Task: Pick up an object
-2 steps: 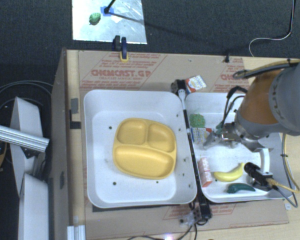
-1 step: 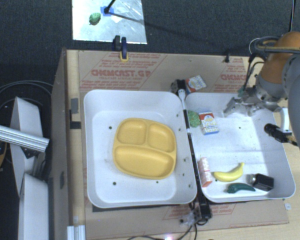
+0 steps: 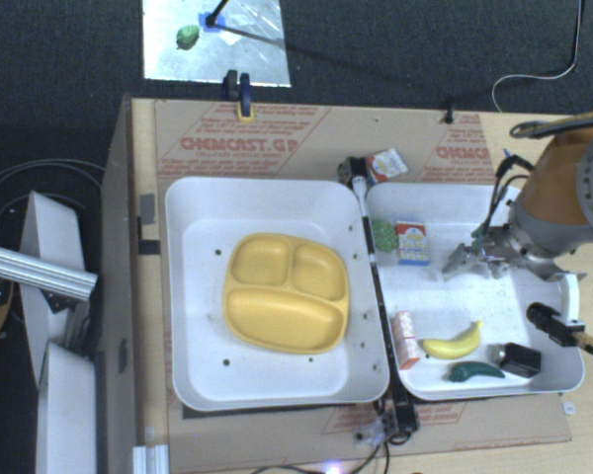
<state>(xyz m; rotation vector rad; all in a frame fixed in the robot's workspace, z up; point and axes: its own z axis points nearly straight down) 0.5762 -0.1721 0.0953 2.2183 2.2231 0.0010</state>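
My gripper (image 3: 471, 265) stands open low over the right bin (image 3: 544, 383), near its upper right part, with nothing between its fingers. To its left lies a small red, white and blue carton (image 3: 411, 243), next to a green object (image 3: 382, 233). Nearer the front of the bin lie a yellow banana (image 3: 453, 344), a dark green object (image 3: 474, 370), a black block (image 3: 520, 359) and a small red and white tube (image 3: 405, 338) along the left wall.
The left bin (image 3: 198, 363) holds a yellow divided plate (image 3: 285, 292). A small packet (image 3: 386, 165) lies on the cardboard behind the bins. The arm comes in from the right above the right bin's far corner.
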